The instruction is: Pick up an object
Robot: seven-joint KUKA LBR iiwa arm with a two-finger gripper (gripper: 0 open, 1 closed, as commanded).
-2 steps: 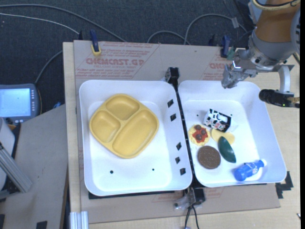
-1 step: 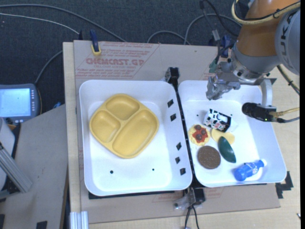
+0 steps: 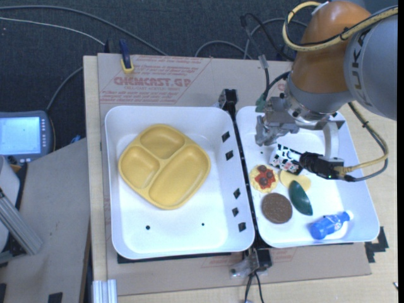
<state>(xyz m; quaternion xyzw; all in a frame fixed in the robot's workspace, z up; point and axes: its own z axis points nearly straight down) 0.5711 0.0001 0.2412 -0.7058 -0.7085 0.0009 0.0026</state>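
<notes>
My gripper hangs over the back left part of the right bin, under the orange band of the arm. Just in front of it lie a black-and-white spotted piece, a small pizza-like disc, a yellow piece, a dark green oval, a brown round cookie and a blue bottle-like toy. The gripper stands a little behind and left of the spotted piece. Nothing shows between its fingers.
The left bin holds a yellow divided plate. A black divider with clips runs between the bins. Cables trail from the arm across the right bin's back right. A small screen sits off the bench at the left.
</notes>
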